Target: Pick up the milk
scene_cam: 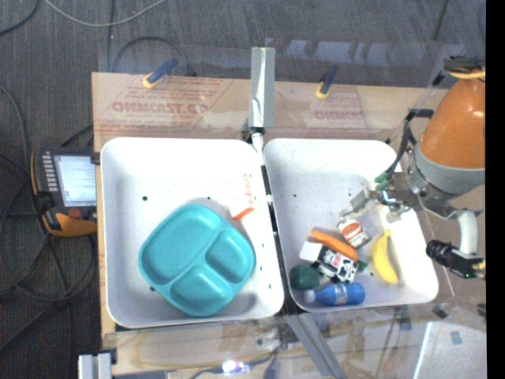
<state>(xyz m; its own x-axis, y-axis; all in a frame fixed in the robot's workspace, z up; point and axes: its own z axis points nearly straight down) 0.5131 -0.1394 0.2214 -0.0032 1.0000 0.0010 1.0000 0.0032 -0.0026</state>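
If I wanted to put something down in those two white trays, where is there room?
Bare floor fills the left bin behind the teal plate, and the right bin's back half, left of the claw. The right bin's front is crowded: milk carton, carrot, banana, blue bottle.

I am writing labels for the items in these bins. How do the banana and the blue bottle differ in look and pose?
The banana is yellow and curved; the blue bottle is blue with a white band and straight.
The banana lies roughly top to bottom in the camera view, near the right bin's right wall; the blue bottle lies left to right, near its front wall.
Both lie flat in the right bin, apart from each other.
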